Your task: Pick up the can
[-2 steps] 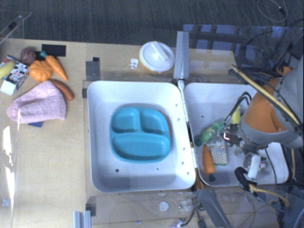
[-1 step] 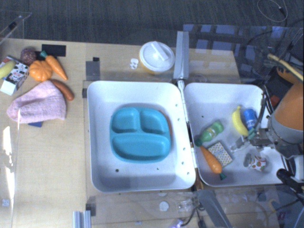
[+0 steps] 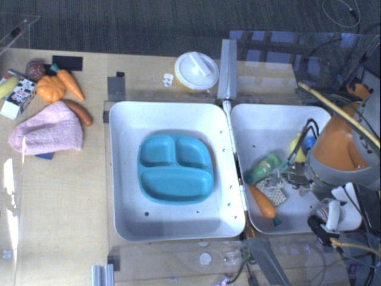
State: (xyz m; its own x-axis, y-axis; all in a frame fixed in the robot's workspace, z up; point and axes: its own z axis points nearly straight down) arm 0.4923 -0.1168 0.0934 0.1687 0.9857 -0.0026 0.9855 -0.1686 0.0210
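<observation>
In the right bin (image 3: 262, 124), a green can-like cylinder (image 3: 262, 168) lies on its side near the left wall. Just below it is a small grey speckled object (image 3: 275, 192), and an orange carrot (image 3: 262, 201) rests by the bin's front left corner. My gripper (image 3: 293, 175) reaches in from the right, low over the bin floor, immediately right of the green cylinder and above the grey object. Whether it touches either one is unclear. The orange wrist band (image 3: 334, 146) hides the bin's right part. A yellow and blue item (image 3: 299, 143) sits behind the gripper.
The left bin (image 3: 125, 159) holds a blue divided plate (image 3: 176, 167). A white round lid (image 3: 197, 70) lies behind the bins. On the bench at far left are a pink cloth (image 3: 47, 131), toy carrots (image 3: 71, 83) and a small pumpkin (image 3: 50, 88). Cables crowd the right side.
</observation>
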